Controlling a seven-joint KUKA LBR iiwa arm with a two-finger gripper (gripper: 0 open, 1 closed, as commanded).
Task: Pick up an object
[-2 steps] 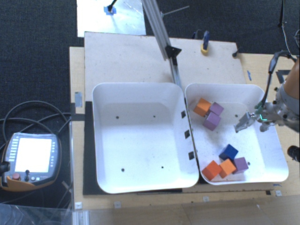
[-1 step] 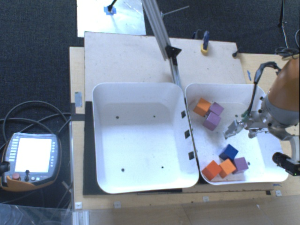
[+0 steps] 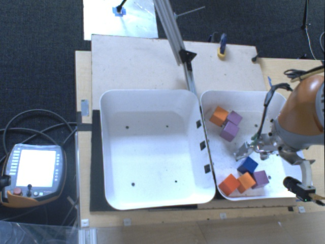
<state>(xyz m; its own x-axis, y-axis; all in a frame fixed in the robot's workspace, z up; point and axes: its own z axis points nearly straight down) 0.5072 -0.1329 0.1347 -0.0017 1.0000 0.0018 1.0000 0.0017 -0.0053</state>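
Blue cube (image 3: 247, 164) in right bin (image 3: 252, 98), just under gripper (image 3: 250, 150), touching an orange cube (image 3: 247, 180) with a purple cube (image 3: 260, 178) just beside. Risk first: tight cluster, so fingers may land on a neighbour's edge, shove cubes apart, or pinch two at once; near bin wall leaves little room. Finger state: cannot tell, metal tips blur together; nothing seen between them. Looks small, matte, hard-edged, slightly tilted. Second cluster of orange and purple cubes (image 3: 226, 122) sits well apart.
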